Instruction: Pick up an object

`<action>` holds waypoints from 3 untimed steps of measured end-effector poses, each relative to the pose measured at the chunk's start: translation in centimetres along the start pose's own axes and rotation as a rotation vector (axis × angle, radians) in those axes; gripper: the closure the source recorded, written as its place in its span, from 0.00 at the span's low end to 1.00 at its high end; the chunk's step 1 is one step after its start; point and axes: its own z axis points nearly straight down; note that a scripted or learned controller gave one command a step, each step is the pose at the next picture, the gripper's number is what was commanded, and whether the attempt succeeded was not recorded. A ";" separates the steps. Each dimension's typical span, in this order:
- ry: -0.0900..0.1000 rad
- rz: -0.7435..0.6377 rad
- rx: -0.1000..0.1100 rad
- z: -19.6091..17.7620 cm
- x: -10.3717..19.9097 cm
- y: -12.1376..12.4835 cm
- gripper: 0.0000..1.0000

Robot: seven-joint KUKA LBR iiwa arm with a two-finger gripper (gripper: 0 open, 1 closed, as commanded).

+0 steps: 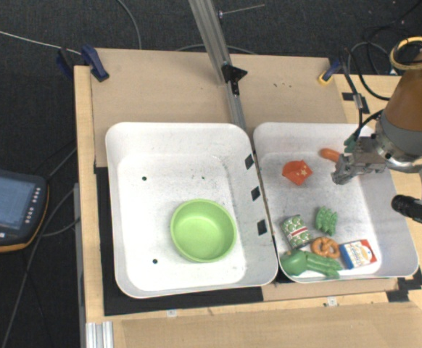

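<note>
Over the right-hand white bin (265,194), near its far right side, the claw (344,171) hangs low beside a small orange carrot-like piece (329,153); whether it is spread or pressed together cannot be told from this angle, and nothing is seen pinched in it. Closest to it are that orange piece and a red crumpled lump (296,171) lying just to the left on bare bin floor, apart from everything else. Both look like light toy items, probably stiff plastic, a bit slick. The red lump seems the easier take: grip across its middle, from above. At the bin's near edge a green-and-white packet (295,230), a green leafy toy (326,220), a pretzel-like ring (325,247), a red-and-white card (358,253) and a green scoop (309,264) crowd together, awkward to separate. In the left bin (124,151) sits a lime green bowl (203,230).
</note>
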 end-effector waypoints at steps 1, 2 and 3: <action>0.000 0.000 0.001 -4.3 -0.1 0.5 1.00; 0.000 0.000 0.001 -7.4 -0.1 0.6 1.00; 0.002 -0.005 0.004 -6.4 5.8 -0.1 1.00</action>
